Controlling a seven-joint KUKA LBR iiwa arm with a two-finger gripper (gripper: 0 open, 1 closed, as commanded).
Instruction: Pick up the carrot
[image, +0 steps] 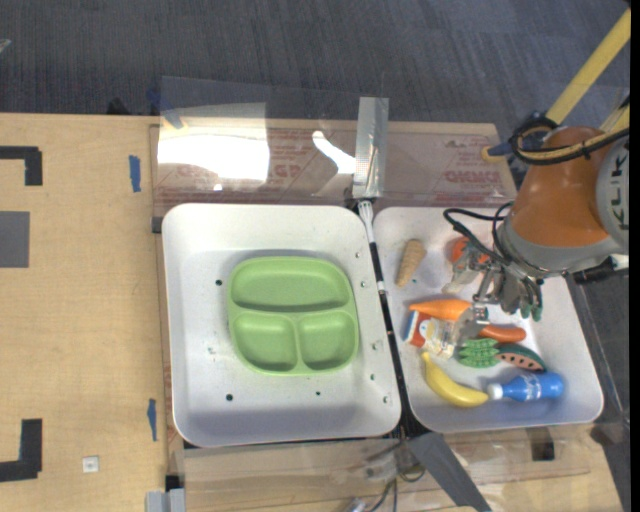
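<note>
Camera view looks down on the carrot (440, 310), lying flat in the right bin (590, 385) among crowded toys, just beside the gripper (480, 312). It looks light, stiff and smooth — likely slippery, so grasp across its thick middle. Whether the gripper is closed or holds anything I cannot tell — the wrist hides it.

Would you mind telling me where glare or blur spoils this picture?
Camera view: bright glare washes out the clear panel behind the left bin; the hand over the right bin looks soft and blurred; the green plate is evenly lit and sharp.
</note>
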